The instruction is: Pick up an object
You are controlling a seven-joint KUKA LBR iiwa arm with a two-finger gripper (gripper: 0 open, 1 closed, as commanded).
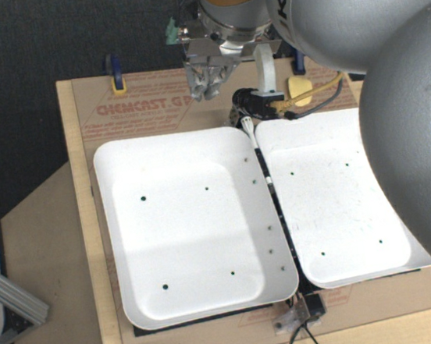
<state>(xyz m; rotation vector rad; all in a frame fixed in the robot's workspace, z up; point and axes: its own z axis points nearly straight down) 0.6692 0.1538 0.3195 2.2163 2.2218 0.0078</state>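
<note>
My gripper [206,90] hangs high at the back of the bench, over the brown board [151,105] just behind the far right corner of the left white bin [130,241]. It points down, well above the bin's rim. Nothing shows in it or below it. The right white bin [399,253] lies beside the left one, partly covered by my grey arm [387,42].
The two bins meet along a dark seam [273,199]. A blue clamp [115,70] holds the board at the back left. Grey metal rails [11,296] lie off the bench at the left. A small connector with a cable [305,313] sits at the front edge.
</note>
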